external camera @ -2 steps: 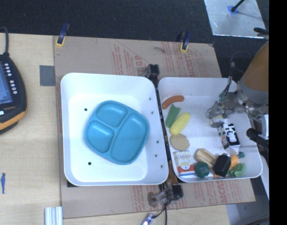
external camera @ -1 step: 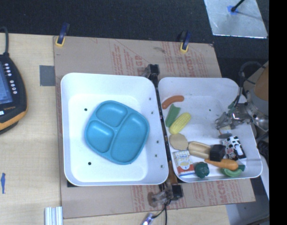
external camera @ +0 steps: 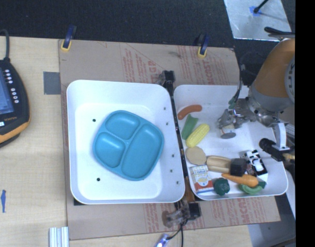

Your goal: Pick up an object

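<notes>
Several toy foods crowd the right bin (external camera: 280, 189), so the hand (external camera: 228, 125) hangs over its bare upper floor near the corn cob (external camera: 197, 135), fingers seemingly spread and gripping nothing.

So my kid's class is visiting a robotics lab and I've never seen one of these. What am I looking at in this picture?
One camera above a bench looks down at a slant. The grey and orange thing at right is a robot arm; its gripper hangs over the right white bin, with nothing visibly held. That bin holds toy food: a sausage, corn, a carrot. The left bin holds a blue divided plate. A control pad lies at far left.
</notes>
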You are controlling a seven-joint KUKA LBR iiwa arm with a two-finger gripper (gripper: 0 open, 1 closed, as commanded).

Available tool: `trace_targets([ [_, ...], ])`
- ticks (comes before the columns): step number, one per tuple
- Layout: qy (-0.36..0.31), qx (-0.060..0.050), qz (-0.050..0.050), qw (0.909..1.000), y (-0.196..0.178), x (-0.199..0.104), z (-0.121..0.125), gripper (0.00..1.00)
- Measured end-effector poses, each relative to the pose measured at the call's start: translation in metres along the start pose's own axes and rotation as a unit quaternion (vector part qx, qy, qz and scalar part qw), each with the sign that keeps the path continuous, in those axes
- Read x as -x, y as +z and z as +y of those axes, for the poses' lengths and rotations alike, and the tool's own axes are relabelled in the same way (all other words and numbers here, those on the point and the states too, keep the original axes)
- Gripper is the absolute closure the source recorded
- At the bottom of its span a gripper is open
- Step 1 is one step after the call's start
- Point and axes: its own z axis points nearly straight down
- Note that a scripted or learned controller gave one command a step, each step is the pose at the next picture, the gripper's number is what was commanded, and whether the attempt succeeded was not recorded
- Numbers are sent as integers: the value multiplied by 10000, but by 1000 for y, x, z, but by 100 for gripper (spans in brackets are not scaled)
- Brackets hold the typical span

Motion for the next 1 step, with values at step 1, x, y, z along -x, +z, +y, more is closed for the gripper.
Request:
trace_targets([
  [1,9,9,11,10000,-83,-98,37,100],
])
